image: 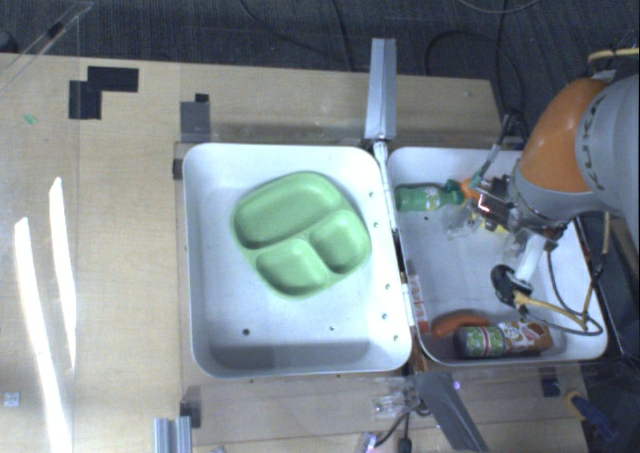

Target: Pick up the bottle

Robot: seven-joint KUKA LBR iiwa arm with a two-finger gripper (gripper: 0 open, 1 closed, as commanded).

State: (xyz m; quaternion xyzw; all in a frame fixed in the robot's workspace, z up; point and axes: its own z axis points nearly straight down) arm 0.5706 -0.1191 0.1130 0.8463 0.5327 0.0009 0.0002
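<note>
A clear bottle with a green label and an orange cap [428, 198] lies on its side at the back left of the right bin [590, 346], cap pointing right. My gripper [476, 209] hangs just right of that cap, low over the bin floor and close to it. Nothing is visibly held. A second bottle [503, 340], dark with a green and red label, lies on its side along the bin's front wall.
A reddish-orange sausage-shaped thing [455, 321] lies against the dark bottle's left end. The left bin [210, 341] holds a green three-section plate [301, 232]. A metal divider post [381, 91] stands between the bins at the back.
</note>
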